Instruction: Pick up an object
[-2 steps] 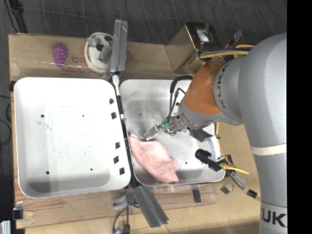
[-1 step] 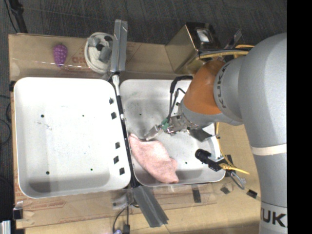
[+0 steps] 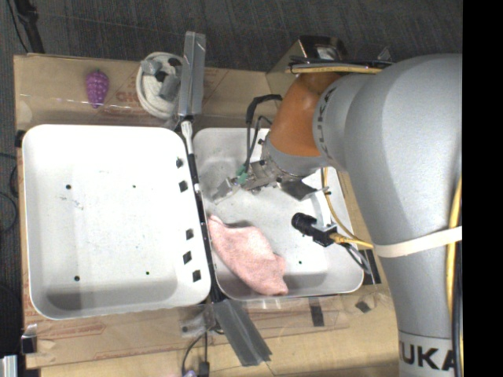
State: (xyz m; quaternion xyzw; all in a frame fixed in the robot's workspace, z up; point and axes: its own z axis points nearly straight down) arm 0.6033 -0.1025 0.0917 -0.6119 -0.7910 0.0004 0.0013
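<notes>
A pink cloth (image 3: 247, 259) lies crumpled in the right bin (image 3: 334, 277), against its left wall and near the front. My gripper (image 3: 237, 181) reaches down into the back left part of the same bin, just above the bin floor. It stands a short way behind the cloth and apart from it. I see nothing held in it.
The left bin (image 3: 47, 210) sits beside the right one, with a divider (image 3: 195, 210) between them. On the bench behind the left bin lie a small purple object (image 3: 97, 87) and a white roll (image 3: 157, 81). The grey arm (image 3: 401, 155) covers the right side.
</notes>
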